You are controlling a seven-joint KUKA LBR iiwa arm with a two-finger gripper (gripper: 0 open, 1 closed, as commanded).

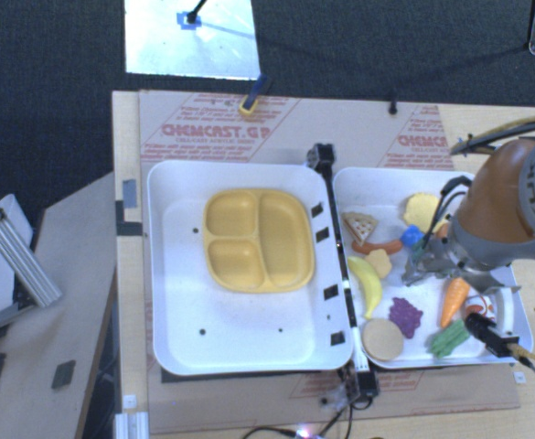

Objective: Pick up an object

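The right bin [377,183] holds several toy foods. Among them are a banana [370,283], purple grapes [405,315], an orange carrot [452,301], a green vegetable [449,339] and a round tan biscuit [383,340]. Farther back lie a sandwich wedge [360,225], a red sausage [382,245], a small blue piece [411,237] and a pale yellow piece [421,209]. My gripper [422,270] hangs low in the middle of this bin, between the blue piece and the carrot, with the grapes just in front of it. Nothing is visibly held.
The left bin [180,327] carries a yellow divided plate [257,240] in its middle. A black divider strip [333,245] runs between the two bins. The arm's grey and orange wrist [505,204] covers the right bin's right side.
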